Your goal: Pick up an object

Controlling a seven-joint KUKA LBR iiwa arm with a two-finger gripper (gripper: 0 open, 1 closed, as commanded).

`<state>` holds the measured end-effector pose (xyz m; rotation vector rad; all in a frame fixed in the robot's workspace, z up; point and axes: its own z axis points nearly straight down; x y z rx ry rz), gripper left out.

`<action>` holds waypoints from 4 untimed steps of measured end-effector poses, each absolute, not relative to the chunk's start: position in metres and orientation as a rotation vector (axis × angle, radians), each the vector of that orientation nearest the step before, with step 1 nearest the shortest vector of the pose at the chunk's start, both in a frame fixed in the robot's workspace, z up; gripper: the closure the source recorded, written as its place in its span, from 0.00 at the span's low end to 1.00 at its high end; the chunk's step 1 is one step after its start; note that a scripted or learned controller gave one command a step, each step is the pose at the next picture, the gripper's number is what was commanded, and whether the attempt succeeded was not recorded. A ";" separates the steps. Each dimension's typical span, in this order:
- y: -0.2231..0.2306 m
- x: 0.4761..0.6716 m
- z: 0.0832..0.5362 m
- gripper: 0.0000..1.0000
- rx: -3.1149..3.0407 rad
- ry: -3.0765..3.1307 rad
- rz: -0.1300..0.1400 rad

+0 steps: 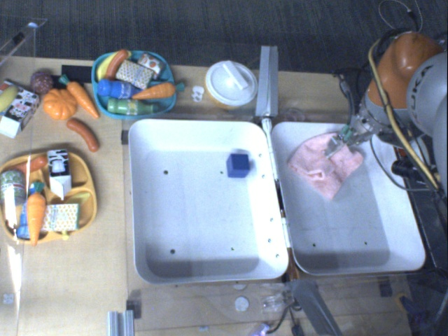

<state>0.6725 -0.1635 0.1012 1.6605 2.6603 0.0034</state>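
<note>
**Soft cloth under the gripper, one hard block apart**

A pink cloth (324, 165) is seen lying crumpled in the right bin (364, 247), towards its upper half; the gripper (346, 137) is placed right at the cloth's upper right edge, touching or just above it; whether anything is pinched cannot be told, and contact itself is not clearly shown.

The cloth is judged light, limp and easily bunched; no damage is to be feared; a raised fold or a bunched edge would be best taken, since a flat patch may slip away under the gripper; once lifted, it would be expected to hang and drag.

A small blue block (239, 164) is found in the left bin (203, 250), near its upper right corner and well apart from the cloth; it is judged stiff, light and firm, to be taken across two opposite flat sides.

Counted: two white bins, side by side; one cloth; one block. On the worktop (105, 285) beyond the bins, one blue bowl (133, 84) of toy food, one yellow tray (47, 196) of toy food and one white lidded tub (230, 84) are counted; a few loose toy vegetables are also seen.
</note>
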 end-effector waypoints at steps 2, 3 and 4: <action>-0.053 0.670 0.183 1.00 1.031 2.965 0.001; -0.017 0.654 0.185 1.00 0.299 3.121 0.000; -0.072 0.657 0.184 1.00 0.245 3.127 0.002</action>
